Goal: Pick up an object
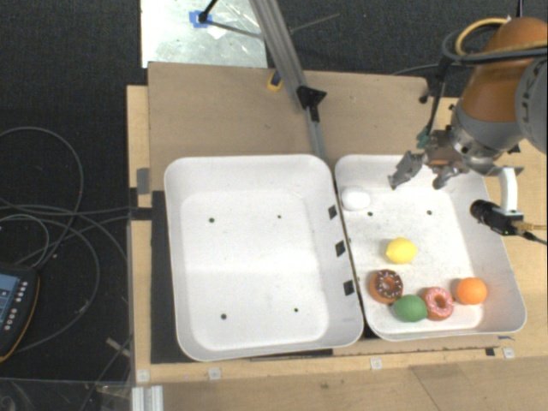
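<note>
My gripper (424, 176) hangs over the far edge of the right bin (505, 268), its two fingers spread open with nothing between them. A white egg-like object (355, 199) lies at the bin's back left corner, left of the gripper. A yellow lemon (401, 250) rests mid-bin. Along the near edge sit a chocolate donut (386, 286), a green ball (410, 308), a pink donut (439, 302) and an orange (470, 291).
The left bin (248, 255) lies beside the right one, with black clips along the shared wall. A slanted grey pole (282, 45) crosses the back of the bench. A black fitting (492, 215) sits at the right bin's right rim.
</note>
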Motion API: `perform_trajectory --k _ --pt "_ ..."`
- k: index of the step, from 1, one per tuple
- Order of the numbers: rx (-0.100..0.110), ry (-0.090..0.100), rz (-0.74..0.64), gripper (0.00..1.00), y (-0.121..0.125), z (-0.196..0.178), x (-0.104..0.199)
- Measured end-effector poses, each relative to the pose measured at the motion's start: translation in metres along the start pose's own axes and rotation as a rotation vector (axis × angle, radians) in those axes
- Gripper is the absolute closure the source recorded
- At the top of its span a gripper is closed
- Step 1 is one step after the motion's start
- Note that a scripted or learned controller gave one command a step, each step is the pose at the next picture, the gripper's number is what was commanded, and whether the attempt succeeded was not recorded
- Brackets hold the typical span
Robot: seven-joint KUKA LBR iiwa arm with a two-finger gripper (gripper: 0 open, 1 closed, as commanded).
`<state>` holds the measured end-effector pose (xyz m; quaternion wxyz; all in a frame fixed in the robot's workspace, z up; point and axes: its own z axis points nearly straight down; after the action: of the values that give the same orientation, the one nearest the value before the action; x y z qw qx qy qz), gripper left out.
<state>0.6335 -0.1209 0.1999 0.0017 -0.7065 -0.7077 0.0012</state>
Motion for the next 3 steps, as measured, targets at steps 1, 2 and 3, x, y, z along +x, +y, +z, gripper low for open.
perform_trajectory --k 1,2,3 --pt "-0.001 0.0 -0.003 0.0 0.01 0.051 0.004" --pt "-0.002 -0.005 0.0 0.0 0.009 0.102 0.001" --pt "-0.008 -0.005 0.0 1.0 0.011 0.089 0.001"
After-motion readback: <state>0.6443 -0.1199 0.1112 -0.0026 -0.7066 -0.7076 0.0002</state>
